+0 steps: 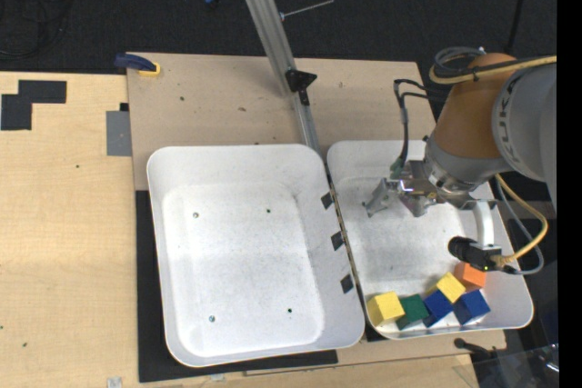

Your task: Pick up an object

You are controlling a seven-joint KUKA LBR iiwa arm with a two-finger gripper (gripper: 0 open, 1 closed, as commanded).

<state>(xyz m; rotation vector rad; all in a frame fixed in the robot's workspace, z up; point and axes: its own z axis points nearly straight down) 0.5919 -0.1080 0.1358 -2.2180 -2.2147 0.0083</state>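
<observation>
Blocks first: down at the near rim of the shallow white right bin [364, 161] sits my little cluster, all of it below my claw [393, 194] and off toward the arm's side. Yellow cube [386, 306] is the closest to the bin's inner corner, with a green block [413, 311] touching it, then a blue block [437, 308], a second yellow block [450, 288] just behind that, another blue cube [472, 305] at the end, and an orange block [470, 274] tucked up beside a black fitting on my wrist hardware. The shallow white left bin [173, 168] lies across the divider from my claw.

My claw hangs over bare floor in the upper part of the right bin, nothing between the fingers; spread or shut, I cannot tell from up here.

So, how to do this well. I reckon the corner yellow cube is the pick: it has free space on one side. I'd travel toward the near rim, square the fingers across its free faces, not across its green neighbour, and come straight down. Risk, I'd say, is the bin wall crowding one finger.
</observation>
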